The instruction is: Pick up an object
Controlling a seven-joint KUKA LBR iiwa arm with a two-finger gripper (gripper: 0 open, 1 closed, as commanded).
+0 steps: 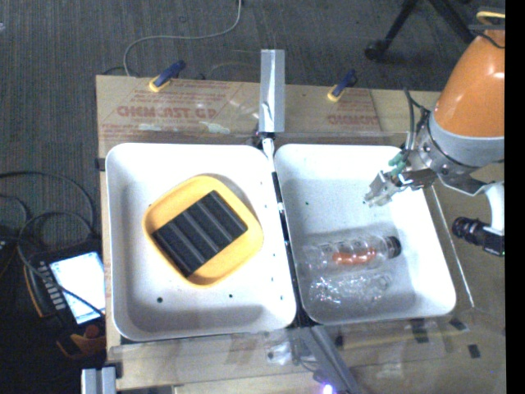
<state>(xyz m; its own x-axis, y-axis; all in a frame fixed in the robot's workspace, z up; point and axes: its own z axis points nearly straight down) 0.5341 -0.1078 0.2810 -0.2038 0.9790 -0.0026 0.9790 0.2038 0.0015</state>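
A clear plastic bottle [354, 255] with a dark cap and an orange-red patch inside lies on its side in the right bin [328, 179]. Crumpled clear plastic [349, 286] lies just in front of it. A yellow tray-like object with a black ribbed top [203, 229] rests in the left bin [131, 179]. My gripper [382, 189] hangs over the right bin's far right part, above and to the right of the bottle, well apart from it. I see nothing between its fingers.
The two white bins sit side by side on a cardboard-covered bench, with a metal post [271, 89] at the back between them. Two blue-and-yellow clamps [166, 75] hold the cardboard's far edge. Cables and a tablet [78, 281] lie on the floor at left.
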